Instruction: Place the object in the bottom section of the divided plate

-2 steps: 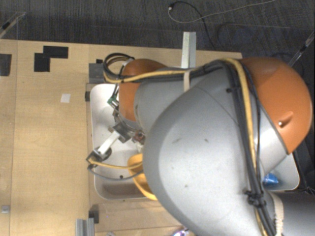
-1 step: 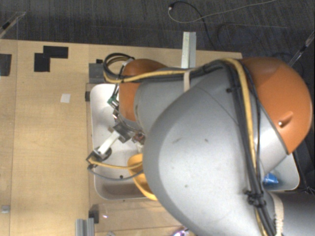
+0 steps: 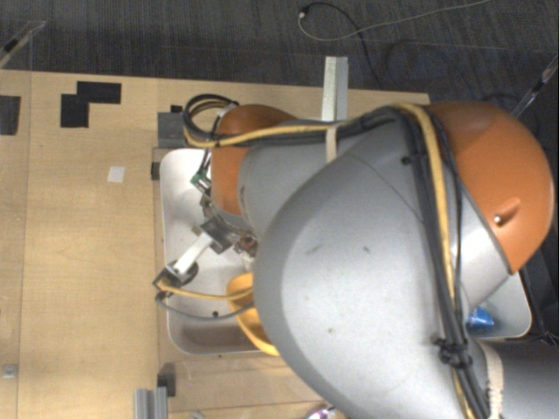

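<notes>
My arm reaches far over the left bin (image 3: pixel 179 190) and covers most of it. The gripper (image 3: pixel 225 234) hangs low over the middle of that bin, seen from above and partly hidden by the wrist. Just below it a curved yellow-orange piece, which looks like the divided plate (image 3: pixel 244 304), sticks out from under the arm near the bin's front. Its sections are hidden. I cannot make out any object at the gripper.
The right bin (image 3: pixel 524 317) is largely covered by the arm, and a small blue thing (image 3: pixel 480 319) lies in its visible corner. The wooden bench top (image 3: pixel 79 260) spreads to the left of the bins. A metal post (image 3: pixel 335 85) stands behind them.
</notes>
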Robot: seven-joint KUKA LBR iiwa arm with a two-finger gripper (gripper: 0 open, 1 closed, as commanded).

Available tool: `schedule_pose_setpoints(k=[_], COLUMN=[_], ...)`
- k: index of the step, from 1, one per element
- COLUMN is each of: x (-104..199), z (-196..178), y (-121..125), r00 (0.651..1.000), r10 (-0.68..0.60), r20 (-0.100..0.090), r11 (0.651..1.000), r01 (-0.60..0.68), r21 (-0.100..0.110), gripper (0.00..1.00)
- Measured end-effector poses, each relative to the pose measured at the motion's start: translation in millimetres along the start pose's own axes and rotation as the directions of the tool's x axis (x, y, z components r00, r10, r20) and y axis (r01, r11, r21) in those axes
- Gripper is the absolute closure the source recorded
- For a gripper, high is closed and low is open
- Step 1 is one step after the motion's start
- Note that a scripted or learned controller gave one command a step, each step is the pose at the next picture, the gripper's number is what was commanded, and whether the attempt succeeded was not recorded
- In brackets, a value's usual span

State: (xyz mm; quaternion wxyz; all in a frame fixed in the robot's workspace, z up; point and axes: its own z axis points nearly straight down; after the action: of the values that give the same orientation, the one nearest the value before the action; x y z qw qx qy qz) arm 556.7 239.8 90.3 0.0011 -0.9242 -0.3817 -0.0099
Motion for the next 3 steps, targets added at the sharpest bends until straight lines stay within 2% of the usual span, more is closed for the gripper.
schedule_pose_setpoints(k=[3], x=[0.0], z=[0.0], y=[0.0], r00=[1.0], r10=[0.0], r20=[0.0], r11=[1.0], r01=[0.0], r21=[0.0], gripper=[0.0])
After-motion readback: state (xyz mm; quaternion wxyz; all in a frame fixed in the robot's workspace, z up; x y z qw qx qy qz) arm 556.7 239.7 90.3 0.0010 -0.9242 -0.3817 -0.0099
